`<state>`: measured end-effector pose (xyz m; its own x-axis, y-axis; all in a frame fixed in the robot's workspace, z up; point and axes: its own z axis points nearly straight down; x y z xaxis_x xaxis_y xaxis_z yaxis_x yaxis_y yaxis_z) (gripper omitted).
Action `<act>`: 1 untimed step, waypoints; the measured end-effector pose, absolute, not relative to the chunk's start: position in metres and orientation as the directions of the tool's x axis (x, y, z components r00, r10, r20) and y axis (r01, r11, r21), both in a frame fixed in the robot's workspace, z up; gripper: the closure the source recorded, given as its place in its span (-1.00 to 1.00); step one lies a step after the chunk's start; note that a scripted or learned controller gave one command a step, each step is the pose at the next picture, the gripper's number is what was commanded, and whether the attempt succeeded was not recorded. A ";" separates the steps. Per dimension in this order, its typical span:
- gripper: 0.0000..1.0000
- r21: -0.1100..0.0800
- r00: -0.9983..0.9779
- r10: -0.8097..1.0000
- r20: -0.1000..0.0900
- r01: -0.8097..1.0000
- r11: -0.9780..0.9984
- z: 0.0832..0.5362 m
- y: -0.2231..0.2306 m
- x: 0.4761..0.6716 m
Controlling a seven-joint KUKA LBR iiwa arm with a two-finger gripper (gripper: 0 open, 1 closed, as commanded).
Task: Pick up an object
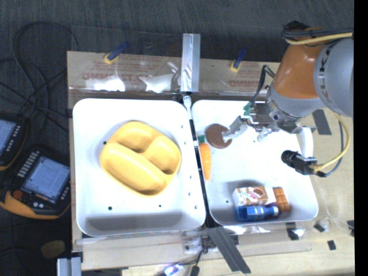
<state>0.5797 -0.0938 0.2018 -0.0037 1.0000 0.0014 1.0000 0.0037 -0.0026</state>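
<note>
**Reporter:** Orange-banded and grey, the arm (313, 68) reaches in from the right over the right-hand bin (299, 211). Why there?

**Editor:** Most candidates lie there. The gripper (248, 125) hangs at the far side, its fingers spread, one tip just beside a brown disc (217, 135), nothing between them.

**Reporter:** And the rest?

**Editor:** A carrot (204, 160) lies along the divider; a small carton (250, 196), a blue bottle (256, 213) and an orange block (280, 198) crowd the near wall. A big yellow shape (140, 157) fills the left bin (86, 211).

**Reporter:** Likely target?

**Editor:** Probably the disc, flat and hard to pinch.
</note>
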 end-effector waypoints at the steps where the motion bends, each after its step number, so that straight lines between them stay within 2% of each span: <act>1: -1.00 0.009 -0.156 0.988 -0.004 0.988 0.156 0.089 -0.096 0.652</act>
